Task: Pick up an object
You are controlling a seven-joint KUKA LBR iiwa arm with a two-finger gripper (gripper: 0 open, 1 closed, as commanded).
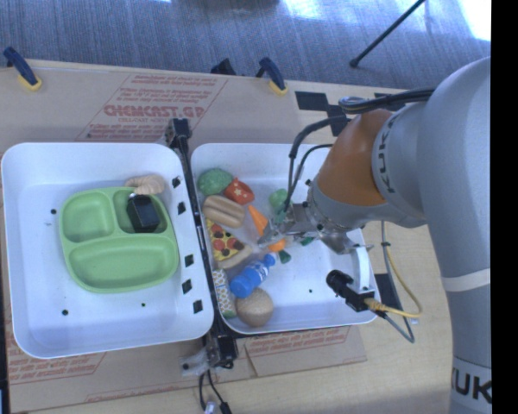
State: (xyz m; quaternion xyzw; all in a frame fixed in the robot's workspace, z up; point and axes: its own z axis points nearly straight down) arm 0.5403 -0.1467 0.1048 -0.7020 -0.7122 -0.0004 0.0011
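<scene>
Your gripper sits low by the orange toy in the right bin, open or closed you cannot tell; next, clamp and lift

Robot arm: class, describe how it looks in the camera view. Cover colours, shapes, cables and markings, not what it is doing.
The arm is built of thick, rounded grey segments. An orange band above the wrist carries dark lettering, and more dark letters show on the grey shell at lower right. Thin black cables loop over the wrist. The gripper is small and pale.
</scene>
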